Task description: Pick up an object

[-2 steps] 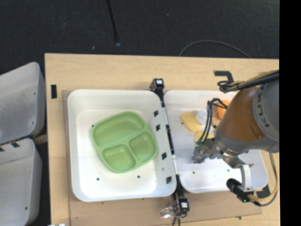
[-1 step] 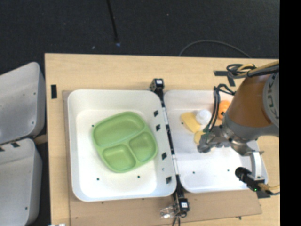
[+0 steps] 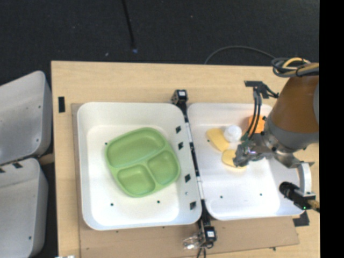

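You look down at a slant from one fixed camera above the bench, both white bins in frame.

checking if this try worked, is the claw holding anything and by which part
Cannot be told. The claw is down at the near edge of the yellow object in the right bin, but the view does not show the object between its fingers.

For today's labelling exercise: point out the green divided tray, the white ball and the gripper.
green divided tray [image 3: 142, 161]: camera view, on its middle ridge.
white ball [image 3: 233, 133]: camera view, on its top.
gripper [image 3: 243, 157]: camera view, at its tip.
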Controlling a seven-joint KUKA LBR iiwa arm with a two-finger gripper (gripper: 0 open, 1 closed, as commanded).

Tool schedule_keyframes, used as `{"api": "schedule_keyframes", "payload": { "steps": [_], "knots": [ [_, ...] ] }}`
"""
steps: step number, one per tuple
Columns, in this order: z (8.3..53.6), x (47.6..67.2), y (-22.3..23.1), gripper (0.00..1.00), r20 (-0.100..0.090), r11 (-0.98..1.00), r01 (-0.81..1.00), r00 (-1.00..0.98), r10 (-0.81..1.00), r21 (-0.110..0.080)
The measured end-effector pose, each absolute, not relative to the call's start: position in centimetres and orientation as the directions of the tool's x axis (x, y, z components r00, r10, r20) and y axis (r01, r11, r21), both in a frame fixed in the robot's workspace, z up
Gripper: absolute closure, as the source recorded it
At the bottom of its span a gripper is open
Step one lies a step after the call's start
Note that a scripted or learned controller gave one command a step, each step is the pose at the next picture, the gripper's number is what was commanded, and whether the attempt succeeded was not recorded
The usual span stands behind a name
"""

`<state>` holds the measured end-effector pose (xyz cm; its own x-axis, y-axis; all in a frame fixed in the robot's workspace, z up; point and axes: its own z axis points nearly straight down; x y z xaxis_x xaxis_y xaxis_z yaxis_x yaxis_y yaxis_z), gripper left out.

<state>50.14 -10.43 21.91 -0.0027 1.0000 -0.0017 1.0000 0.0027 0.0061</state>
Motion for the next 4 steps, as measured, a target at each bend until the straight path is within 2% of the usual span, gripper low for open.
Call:
{"api": "schedule_keyframes", "payload": {
  "steps": [2,3,4],
  "knots": [
    [21.5,56.6,-1.8,1.00,0.001,0.007,1.000,-0.007,1.000,0.003],
    [21.3,58.8,3.1,1.00,0.001,0.007,1.000,-0.007,1.000,0.002],
    [22.9,61.9,6.8,1.00,0.001,0.006,1.000,-0.006,1.000,0.004]
  ]
}}
